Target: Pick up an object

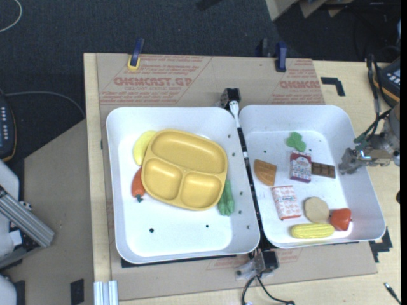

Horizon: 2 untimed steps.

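The right bin (337, 121) holds several small items: a green piece (296, 141), an orange wedge (265, 171), a red and white packet (300, 168), a brown bar (323, 169), a red-printed white carton (286, 202), a tan round piece (316, 208), a red piece (341, 218) and a yellow corn-like piece (311, 231). My gripper (351, 160) hangs at the right bin's right wall, just right of the brown bar, and nothing shows between its tips.
The left bin (172, 243) carries a yellow compartment tray (184, 169), with a yellow piece (142, 146), a red-orange piece (138, 185) and a green piece (226, 199) tucked at its edges. A black divider clip (231, 98) sits between the bins.
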Available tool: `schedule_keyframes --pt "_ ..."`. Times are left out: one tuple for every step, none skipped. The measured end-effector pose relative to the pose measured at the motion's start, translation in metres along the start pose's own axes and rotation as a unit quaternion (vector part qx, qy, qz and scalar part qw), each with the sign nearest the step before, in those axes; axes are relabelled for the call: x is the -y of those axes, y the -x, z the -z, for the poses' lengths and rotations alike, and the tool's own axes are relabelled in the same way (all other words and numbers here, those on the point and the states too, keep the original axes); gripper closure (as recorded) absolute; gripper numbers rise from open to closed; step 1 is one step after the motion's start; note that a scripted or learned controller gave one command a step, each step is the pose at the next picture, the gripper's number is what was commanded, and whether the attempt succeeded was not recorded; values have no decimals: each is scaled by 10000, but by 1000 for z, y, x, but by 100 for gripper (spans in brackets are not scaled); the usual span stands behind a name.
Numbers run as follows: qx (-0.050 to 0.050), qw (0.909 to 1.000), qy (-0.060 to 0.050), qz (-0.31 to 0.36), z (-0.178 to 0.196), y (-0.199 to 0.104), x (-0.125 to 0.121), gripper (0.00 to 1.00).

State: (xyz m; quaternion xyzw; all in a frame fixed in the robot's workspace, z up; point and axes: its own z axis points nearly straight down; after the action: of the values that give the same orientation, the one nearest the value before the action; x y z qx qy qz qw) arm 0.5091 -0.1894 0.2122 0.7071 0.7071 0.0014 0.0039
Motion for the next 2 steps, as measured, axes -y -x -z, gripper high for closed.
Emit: schedule_keyframes --pt "-7 10000 -14 4 14 0 -1 100" --pt "-14 10000 -8 31 24 -32 -43 100"
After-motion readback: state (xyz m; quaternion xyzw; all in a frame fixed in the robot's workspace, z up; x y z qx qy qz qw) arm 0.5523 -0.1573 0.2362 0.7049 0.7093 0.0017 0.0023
